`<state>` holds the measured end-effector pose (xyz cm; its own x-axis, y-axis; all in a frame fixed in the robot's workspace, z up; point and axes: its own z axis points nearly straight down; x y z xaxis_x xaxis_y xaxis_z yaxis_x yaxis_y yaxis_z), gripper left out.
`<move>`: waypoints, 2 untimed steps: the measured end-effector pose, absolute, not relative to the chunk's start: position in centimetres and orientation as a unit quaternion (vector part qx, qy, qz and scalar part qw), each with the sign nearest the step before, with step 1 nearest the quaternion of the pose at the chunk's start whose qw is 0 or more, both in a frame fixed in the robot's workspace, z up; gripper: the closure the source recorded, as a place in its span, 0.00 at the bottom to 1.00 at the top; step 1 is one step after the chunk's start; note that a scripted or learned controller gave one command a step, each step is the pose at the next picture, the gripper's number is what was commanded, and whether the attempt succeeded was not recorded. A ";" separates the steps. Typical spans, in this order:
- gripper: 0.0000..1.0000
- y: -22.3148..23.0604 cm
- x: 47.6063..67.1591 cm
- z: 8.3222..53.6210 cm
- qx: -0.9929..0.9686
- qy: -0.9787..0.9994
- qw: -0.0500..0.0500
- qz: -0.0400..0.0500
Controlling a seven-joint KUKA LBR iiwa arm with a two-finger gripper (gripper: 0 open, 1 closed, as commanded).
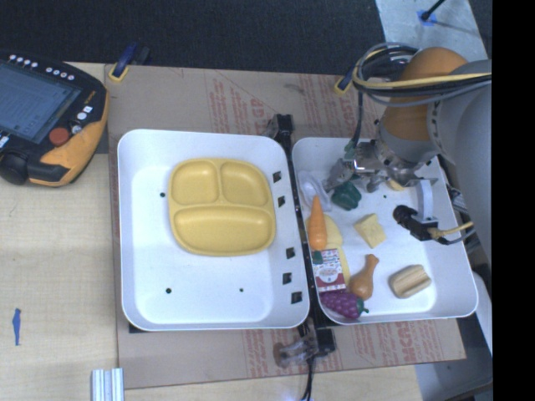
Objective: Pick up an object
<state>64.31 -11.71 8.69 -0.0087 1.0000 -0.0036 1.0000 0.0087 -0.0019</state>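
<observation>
The pincer (349, 179) hangs low over the green toy (344, 195), likely lining up; its grip I cannot tell.

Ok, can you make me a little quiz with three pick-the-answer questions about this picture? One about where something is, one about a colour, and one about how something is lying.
1. Where is the yellow divided plate?
A. in the left bin
B. in the right bin
C. on the bench outside the bins

2. What colour is the toy carrot?
A. blue
B. orange
C. white

3. How does the bread roll sit?
A. standing on the plate
B. hanging from the arm
C. lying on the right bin's floor

Answers: 1 A, the plate rests on the left bin's floor. 2 B, it is orange by the bin's left wall. 3 C, it lies flat near the front corner.
</observation>
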 end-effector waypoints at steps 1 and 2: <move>1.00 -11.8 64.2 10.3 0.704 0.710 0.000 -0.002; 1.00 -5.3 61.5 21.1 0.704 0.711 0.001 0.003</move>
<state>61.51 -5.30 21.09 -0.0098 0.9999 0.0020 0.9999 0.0098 0.0060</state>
